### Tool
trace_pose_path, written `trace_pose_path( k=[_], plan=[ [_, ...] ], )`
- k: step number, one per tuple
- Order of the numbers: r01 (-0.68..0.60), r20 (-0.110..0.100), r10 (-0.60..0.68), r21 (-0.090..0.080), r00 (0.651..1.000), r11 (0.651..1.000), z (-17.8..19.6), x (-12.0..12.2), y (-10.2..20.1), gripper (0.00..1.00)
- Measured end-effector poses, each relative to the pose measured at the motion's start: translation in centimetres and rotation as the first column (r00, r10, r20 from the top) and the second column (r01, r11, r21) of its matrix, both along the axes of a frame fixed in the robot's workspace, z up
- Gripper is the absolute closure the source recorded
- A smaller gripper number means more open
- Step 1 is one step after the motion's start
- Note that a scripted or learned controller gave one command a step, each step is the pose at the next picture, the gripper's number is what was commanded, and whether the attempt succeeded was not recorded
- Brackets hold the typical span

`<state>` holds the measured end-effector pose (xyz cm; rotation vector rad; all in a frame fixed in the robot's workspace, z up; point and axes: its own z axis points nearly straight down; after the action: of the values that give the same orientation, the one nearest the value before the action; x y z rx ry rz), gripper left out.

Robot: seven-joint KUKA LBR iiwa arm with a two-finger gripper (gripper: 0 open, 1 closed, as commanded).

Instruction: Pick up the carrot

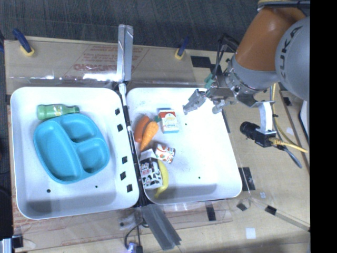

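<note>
The carrot (146,132) is seen lying at the left edge of the right bin (210,157), close against the wall beside the left bin (26,157), with a small carton (168,120) just to its right; the gripper (204,102) is held open and empty above the bin's upper right, well apart from it. A good grasp is judged to need travel leftward and down (the carton being avoided); the fingers should be set across the carrot's narrow width, and the wall must be cleared.
</note>
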<state>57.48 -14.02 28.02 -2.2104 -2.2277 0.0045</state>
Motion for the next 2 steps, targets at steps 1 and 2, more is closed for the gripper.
trace_pose_path(
  k=[1, 2],
  plan=[
    [-0.147, 0.0, 0.147, 0.0, 0.989, 0.989, -8.9, 1.2, 5.2, 0.0],
    [-0.246, 0.005, 0.246, -0.001, 0.969, 0.969, -8.8, 2.3, 10.7, 0.0]
  ],
)
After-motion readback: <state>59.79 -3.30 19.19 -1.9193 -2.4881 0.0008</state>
